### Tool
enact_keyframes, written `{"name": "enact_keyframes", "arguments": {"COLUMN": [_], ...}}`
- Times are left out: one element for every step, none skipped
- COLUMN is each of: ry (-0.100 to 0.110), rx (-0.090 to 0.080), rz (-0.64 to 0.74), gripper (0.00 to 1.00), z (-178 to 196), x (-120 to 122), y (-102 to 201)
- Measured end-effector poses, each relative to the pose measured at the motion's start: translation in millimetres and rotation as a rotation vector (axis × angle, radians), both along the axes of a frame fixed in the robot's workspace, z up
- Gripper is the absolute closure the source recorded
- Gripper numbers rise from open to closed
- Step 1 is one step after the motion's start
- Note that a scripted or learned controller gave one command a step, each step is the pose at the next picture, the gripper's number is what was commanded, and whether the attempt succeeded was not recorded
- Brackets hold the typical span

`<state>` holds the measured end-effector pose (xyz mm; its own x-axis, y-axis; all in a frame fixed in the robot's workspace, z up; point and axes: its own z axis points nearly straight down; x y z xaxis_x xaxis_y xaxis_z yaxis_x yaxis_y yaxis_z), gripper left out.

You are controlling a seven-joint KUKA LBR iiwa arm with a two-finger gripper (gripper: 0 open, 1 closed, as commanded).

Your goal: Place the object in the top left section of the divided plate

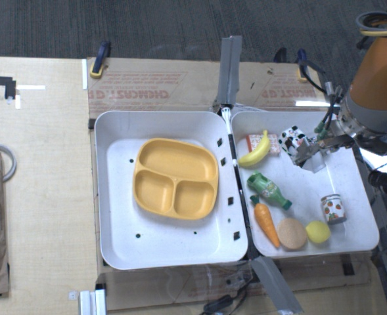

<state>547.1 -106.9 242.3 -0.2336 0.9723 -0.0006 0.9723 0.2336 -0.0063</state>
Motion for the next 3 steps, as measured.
{"name": "enact_keyframes", "arguments": {"ry": [0.003, 0.001, 0.002], "rx": [0.002, -0.001, -0.005], "rz": [0.153, -0.089, -0.351], "gripper": [1.0, 1.0, 1.0], "z": [-55.1, -51.9, -55.3], "x": [-48.9, -64.5, -39.6], "y": [68.7, 147.8, 199.7]}}
